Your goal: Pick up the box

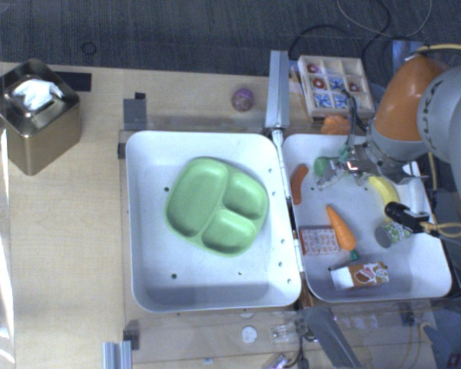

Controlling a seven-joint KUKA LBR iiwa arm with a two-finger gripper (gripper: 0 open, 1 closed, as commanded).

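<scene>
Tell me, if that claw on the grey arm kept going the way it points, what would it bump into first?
Probably the small green toy piece just ahead of the gripper, then the orange-red sausage-shaped toy by the right white bin's left wall. Depth is unclear from above.

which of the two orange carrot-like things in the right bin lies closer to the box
The carrot in the bin's middle: its lower end nearly touches the box. The other orange piece lies further up, along the left wall.
</scene>
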